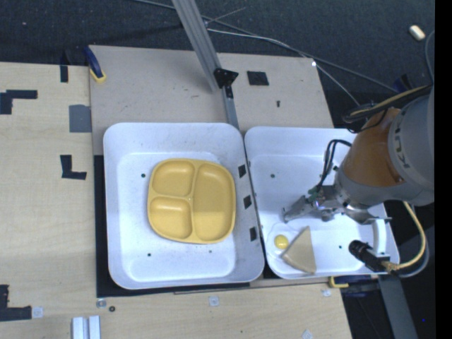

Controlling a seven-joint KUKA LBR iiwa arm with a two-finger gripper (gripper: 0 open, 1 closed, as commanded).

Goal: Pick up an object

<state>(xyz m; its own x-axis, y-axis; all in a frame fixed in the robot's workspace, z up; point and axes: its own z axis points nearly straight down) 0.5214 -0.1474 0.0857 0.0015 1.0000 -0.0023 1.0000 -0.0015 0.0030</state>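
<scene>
Yellow tray (191, 200) fills left bin (116, 189); right bin (282, 154) holds wedge (301, 251), ball (281, 242); tool (291, 213) grip unclear.

Wooden bench (42, 210), dark floor (318, 13)

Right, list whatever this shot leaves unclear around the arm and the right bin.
- Gripper: small and blurred in the camera view; its grip state can't be read.
- Right shallow white bin: its far-right side is covered by the grey and orange arm.
- Tan wedge-shaped piece and small yellow round object: too small to identify.
</scene>
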